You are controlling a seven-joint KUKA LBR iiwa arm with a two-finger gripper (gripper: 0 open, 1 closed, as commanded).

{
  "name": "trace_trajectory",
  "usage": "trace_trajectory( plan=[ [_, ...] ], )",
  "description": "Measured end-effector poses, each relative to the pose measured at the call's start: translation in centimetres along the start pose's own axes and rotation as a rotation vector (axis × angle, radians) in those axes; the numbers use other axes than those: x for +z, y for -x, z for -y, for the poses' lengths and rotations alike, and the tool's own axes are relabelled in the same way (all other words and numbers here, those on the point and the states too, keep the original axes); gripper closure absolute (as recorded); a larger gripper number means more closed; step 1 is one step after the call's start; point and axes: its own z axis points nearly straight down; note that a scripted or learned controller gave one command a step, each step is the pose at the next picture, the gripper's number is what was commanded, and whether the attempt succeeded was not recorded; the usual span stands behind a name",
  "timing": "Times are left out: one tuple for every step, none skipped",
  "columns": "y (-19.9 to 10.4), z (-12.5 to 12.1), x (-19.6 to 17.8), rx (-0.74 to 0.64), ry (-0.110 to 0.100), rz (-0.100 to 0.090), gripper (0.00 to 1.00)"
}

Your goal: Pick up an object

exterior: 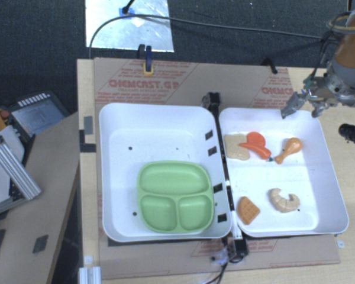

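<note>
You see the pincer [302, 106] hanging over the far rim of the right bin [328, 158], fingers spread open and holding nothing; just below it lies the drumstick [289, 148] (orange-brown), to its lower left the red-orange piece [256, 142], further down the waffle [247, 209]

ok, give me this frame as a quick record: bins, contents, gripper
left bin: holds a green divided plate
right bin: holds five toy food pieces
orange piece: near back left, touching a pale flat piece
drumstick: right of the orange piece
waffle piece: front left corner
curled beige piece: front, right of the waffle piece
gripper: above the right bin's back rim, fingers spread, holding nothing
</note>
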Motion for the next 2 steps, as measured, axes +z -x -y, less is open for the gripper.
trace_trajectory(
  plan=[
    [-0.8, 0.5, 4.8, -0.002, -0.002, 0.000, 0.00],
    [-1.5, 0.2, 9.1, -0.002, -0.002, 0.000, 0.00]
  ],
)
